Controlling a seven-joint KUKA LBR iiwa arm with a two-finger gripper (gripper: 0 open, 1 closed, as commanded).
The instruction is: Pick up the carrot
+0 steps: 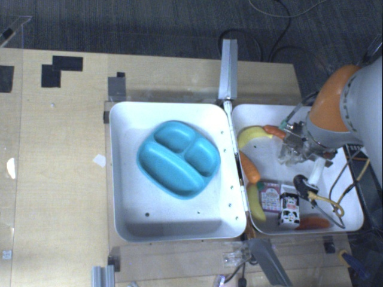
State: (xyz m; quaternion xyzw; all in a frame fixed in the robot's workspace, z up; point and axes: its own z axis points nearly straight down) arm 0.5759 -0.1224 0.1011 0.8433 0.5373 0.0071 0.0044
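The carrot (pixel 249 167), orange and tapered, lies along the left wall of the right bin (pixel 356 219), just below a yellow banana (pixel 251 136). My gripper (pixel 291 154) hangs over the middle of that bin, about a hand's width to the right of the carrot and slightly higher in the view, apart from it. Nothing can be seen held at the gripper.
A small orange piece (pixel 274 130) lies by the banana, close to the gripper's upper left. Along the bin's front lie a yellow-green piece (pixel 257 203), a pink packet (pixel 271 197), a black-and-white carton (pixel 289 210) and a red-orange piece (pixel 312 223). The left bin (pixel 122 160) holds a blue divided plate (pixel 178 157).
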